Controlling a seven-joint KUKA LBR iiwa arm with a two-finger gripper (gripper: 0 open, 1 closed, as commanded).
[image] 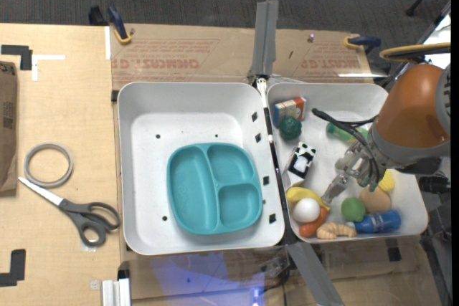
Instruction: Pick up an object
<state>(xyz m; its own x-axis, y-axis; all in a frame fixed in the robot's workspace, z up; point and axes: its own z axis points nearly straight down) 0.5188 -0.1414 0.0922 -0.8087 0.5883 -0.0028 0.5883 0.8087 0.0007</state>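
My gripper [349, 181] hangs low over the middle of the right bin [326, 91], open, with nothing between its fingers. One fingertip [333, 192] points toward a yellow banana [300, 193] and a white ball [307, 209]. Just below and right of the gripper lie a green ball [352, 208], a tan egg-shaped piece [378, 199] and a blue cylinder [379, 223]. Toward the back of the bin sit a dark green ball [290, 127], a small box [290, 110] and a black-and-white toy [302, 158]. The arm hides part of the bin's right side.
The left bin [143, 154] holds a teal divided plate [215, 187]. Scissors [80, 213] and a tape roll [48, 163] lie on the bench to the left. A tan peanut-shaped piece [336, 229] and an orange item [308, 229] rest by the right bin's front wall.
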